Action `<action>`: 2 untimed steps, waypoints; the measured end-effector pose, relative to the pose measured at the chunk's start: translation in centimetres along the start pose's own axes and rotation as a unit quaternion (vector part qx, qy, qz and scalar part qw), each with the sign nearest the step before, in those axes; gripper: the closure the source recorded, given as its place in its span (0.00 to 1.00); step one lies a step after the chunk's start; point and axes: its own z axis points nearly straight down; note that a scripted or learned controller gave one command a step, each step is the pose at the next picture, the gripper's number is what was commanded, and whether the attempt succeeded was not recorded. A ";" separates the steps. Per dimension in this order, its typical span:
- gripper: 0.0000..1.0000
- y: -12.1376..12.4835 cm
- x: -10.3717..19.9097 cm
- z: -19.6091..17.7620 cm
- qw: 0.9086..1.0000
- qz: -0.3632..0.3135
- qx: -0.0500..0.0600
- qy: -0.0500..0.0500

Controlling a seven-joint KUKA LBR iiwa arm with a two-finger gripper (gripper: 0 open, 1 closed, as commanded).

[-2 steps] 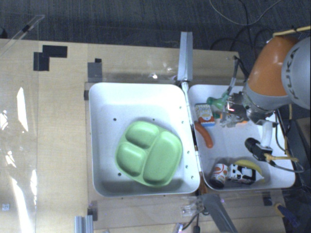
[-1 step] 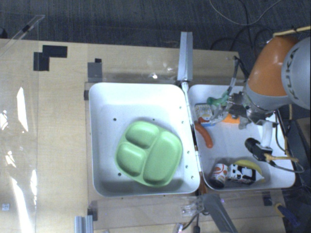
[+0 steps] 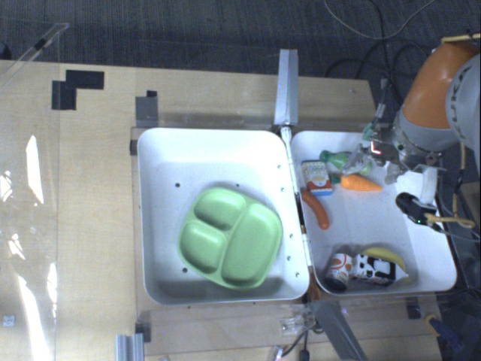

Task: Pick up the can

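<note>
can [image 3: 316,177]: against right bin's [image 3: 443,277] left wall, far end
gripper [image 3: 379,150]: past carrot [image 3: 362,185]; grasp state can't be told

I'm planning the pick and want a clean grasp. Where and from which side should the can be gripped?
The can lies near the right bin's upper left corner, against the dividing wall. Come from above and close across its middle, probably along the wall, since the wall and the hot dog beside it crowd the other sides.

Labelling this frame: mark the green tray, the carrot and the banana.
green tray [image 3: 231,238]: camera view, middle where its compartments meet.
carrot [image 3: 361,185]: camera view, middle of its orange body.
banana [image 3: 388,256]: camera view, its yellow curved back.
</note>
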 end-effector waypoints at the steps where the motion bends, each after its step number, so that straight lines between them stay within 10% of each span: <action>1: 0.00 -11.8 -2.3 7.2 0.997 0.080 -0.003 0.001; 2: 0.00 -3.6 -3.1 7.3 0.992 0.127 -0.003 0.000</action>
